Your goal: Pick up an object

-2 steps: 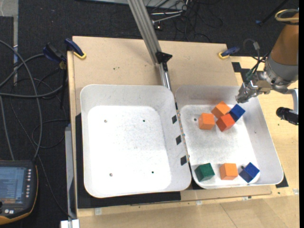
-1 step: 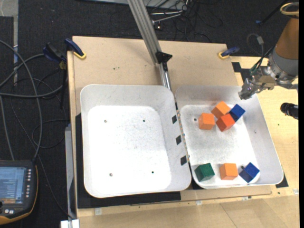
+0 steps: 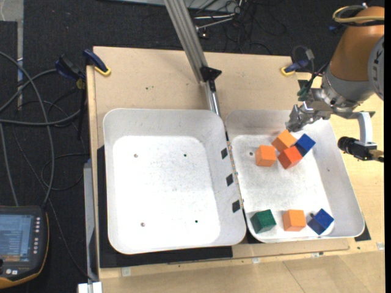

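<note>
End effector (image 3: 295, 122) low over the far rim of the right bin (image 3: 342, 182), just above the cluster of blocks; how far apart its parts stand, impossible to tell from here, and nothing seen in its hold. Directly below and touching close: an orange block (image 3: 284, 141), with a blue block (image 3: 305, 143) just to its right and a red-orange block (image 3: 290, 157) pressed in beneath the pair. A second orange block (image 3: 265, 155) just left of that red-orange one, slightly apart. Further out, along the near edge of the right bin, three more in a row: green block (image 3: 263, 220) on the left, orange cube (image 3: 294, 220) in the middle, blue cube (image 3: 320, 221) on the right by the corner. Behind the end effector, grey wrist and orange band of the arm (image 3: 357, 54), reaching in from the right. Left of the right bin, edge to edge with it, the left bin (image 3: 122, 133). Under both, the tan desk (image 3: 153, 78), blue clamps at its far corners.
</note>
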Available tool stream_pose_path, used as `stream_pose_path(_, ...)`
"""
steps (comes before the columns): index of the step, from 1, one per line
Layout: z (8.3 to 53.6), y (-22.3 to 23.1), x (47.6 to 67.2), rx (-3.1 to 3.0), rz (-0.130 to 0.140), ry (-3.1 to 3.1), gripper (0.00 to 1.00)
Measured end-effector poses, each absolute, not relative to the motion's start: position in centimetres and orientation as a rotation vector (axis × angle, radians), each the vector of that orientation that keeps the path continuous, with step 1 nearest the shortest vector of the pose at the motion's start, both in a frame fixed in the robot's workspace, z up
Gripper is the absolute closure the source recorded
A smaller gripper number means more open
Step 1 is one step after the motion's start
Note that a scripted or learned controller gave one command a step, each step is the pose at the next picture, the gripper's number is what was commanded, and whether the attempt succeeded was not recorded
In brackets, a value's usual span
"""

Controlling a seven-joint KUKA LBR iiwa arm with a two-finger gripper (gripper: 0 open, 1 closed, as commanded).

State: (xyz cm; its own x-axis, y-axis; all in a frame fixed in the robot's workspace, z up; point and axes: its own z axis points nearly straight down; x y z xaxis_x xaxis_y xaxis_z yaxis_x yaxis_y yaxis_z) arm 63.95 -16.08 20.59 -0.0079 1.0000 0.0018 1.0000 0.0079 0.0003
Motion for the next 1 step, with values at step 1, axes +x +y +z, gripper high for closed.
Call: stream_pose_path(1, 21.05, -9.94, 63.52, -2.210, -0.003, -2.230, 1.00)
